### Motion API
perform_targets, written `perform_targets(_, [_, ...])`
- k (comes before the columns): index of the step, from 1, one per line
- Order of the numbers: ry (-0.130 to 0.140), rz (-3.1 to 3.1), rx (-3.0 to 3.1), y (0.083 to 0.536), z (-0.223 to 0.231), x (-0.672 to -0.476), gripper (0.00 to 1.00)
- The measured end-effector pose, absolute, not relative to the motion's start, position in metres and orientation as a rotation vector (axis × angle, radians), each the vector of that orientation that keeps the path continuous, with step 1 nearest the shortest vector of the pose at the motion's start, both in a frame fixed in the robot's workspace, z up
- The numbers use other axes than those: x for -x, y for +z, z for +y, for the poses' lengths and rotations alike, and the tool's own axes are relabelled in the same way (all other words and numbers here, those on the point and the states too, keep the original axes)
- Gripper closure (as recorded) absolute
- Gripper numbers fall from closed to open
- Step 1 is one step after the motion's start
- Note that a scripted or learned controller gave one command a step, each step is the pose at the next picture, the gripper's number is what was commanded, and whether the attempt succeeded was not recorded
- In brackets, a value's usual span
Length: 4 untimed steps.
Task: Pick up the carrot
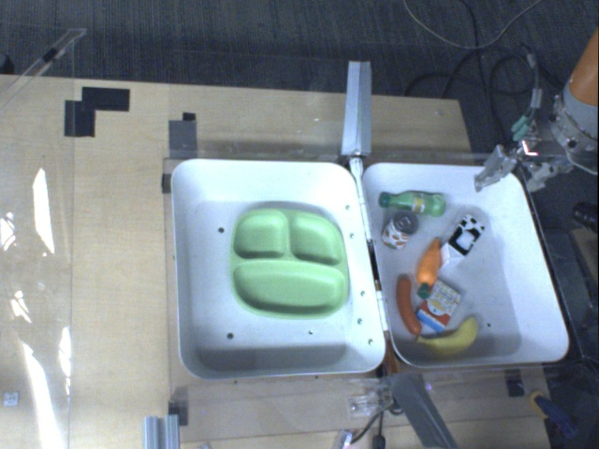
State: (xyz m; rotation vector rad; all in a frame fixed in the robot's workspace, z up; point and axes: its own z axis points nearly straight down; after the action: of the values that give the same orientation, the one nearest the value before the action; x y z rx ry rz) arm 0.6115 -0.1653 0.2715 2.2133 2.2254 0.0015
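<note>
- The bench [94,251] is pale wood, with black tape marks [94,106] at its far left.
- The left bin [192,344] holds a green divided tray [287,260], which has two small compartments on the far side and one long one on the near side.
- A metal bar [357,110] stands at the far end of the seam between the two bins.
- The right bin [524,288] carries the loose items, gathered toward its left half.
- A green bottle [412,202] lies on its side at the far left of this bin; its label is too small to read.
- Just nearer lies a small can [400,230], end-on, its print illegible.
- A red sausage-shaped item [406,305] lies along the bin's left wall.
- The carrot [430,263] lies near the middle of the right bin, orange, touching a small printed packet [441,304] on its near side; the packet's writing cannot be read.
- A banana [450,337] curves along the near side, just beside the packet.
- A black-and-white object [466,235] sits right of the carrot.
- The gripper [501,168] hangs over the far right corner of the right bin, well apart from the carrot; whether the claw is open or closed cannot be told, and nothing is seen in it.
</note>
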Motion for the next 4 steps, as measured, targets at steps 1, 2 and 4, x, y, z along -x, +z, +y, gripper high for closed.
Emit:
perform_targets(1, [0.006, 2.399, -2.02, 0.128, -0.13, -0.561, 0.0])
perform_targets(2, [0.039, 2.229, -2.133, 0.108, -0.099, -0.562, 0.0])
perform_targets(4, [0.003, 2.073, -2.359, 0.184, -0.048, -0.499, 1.0])
